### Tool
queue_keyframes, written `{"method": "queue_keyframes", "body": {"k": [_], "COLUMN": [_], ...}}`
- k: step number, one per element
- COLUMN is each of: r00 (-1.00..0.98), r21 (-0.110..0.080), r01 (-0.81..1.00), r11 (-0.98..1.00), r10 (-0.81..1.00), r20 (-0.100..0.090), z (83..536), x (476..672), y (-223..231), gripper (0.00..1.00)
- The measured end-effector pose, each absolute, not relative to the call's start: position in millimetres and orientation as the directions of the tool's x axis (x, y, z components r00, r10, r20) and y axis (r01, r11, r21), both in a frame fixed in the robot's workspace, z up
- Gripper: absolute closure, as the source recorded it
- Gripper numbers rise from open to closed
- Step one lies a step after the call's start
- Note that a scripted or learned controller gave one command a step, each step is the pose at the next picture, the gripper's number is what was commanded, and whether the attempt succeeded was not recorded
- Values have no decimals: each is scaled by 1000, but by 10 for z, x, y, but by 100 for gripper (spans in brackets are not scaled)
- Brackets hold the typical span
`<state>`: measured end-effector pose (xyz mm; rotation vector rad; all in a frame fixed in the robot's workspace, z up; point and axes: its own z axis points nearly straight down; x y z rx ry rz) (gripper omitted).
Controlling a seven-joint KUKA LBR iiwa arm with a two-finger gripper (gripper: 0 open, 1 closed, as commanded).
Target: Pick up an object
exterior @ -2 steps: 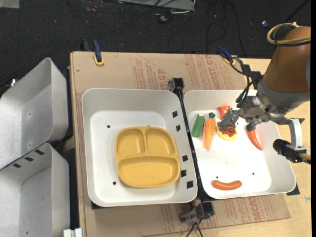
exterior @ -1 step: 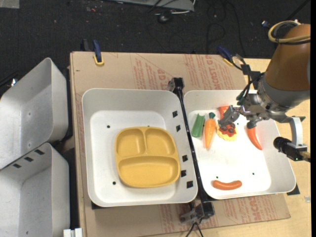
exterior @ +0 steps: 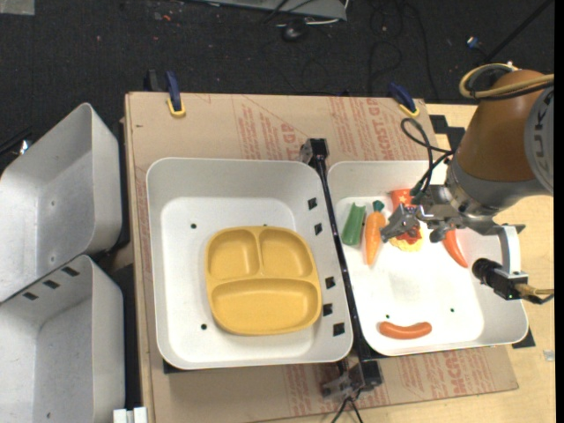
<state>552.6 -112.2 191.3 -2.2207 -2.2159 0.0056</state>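
The gripper hangs low in the right bin, just beside the carrot, above a small yellow toy. Whether anything sits between its fingers cannot be told. A sausage lies well apart near the front.

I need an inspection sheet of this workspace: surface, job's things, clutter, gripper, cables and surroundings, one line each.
Surface: brown board bearing a left bin and a right bin.
Job's things: in the right bin, a carrot, a green piece, a sausage and a red piece; a yellow divided plate in the left bin.
Clutter: nothing seen.
Gripper: gripper low over the right bin near the carrot; fingers unclear.
Cables: black cables at the arm, more on the floor.
Surroundings: dark floor, spare white bins at left.
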Motion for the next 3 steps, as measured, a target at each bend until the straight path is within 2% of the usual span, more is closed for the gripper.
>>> {"method": "queue_keyframes", "body": {"k": [1,2,3], "r00": [2,2,4], "r21": [-8,-6,0], "r01": [1000,1000,1000], "r11": [-2,-2,-4], "r10": [1000,1000,1000], "r20": [2,1,0], "z": [1327,895,1020], "x": [5425,5414,5426], "y": [-1087,-1081,-1082], "gripper": [0,0,100]}}
